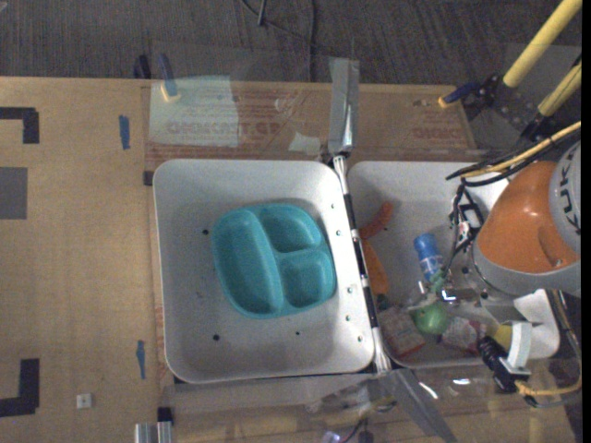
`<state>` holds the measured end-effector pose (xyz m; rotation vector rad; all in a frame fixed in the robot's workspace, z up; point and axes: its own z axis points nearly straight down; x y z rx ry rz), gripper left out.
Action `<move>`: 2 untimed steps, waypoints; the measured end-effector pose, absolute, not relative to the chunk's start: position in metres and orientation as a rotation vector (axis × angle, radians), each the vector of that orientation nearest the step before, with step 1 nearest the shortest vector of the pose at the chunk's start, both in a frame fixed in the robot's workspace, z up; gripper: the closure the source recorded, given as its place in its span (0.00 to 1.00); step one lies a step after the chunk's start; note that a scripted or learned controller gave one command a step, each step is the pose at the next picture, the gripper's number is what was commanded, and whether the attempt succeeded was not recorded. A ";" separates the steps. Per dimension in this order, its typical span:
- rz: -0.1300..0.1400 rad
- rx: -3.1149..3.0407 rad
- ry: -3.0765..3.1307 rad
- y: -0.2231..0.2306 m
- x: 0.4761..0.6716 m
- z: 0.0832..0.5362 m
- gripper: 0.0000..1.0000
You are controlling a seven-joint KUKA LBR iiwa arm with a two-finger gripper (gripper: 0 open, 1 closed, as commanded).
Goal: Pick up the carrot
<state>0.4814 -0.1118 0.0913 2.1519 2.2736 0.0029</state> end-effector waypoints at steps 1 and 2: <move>0.000 2.284 2.154 -0.116 0.518 0.111 0.00; 0.014 2.374 2.052 -0.155 0.483 0.089 0.00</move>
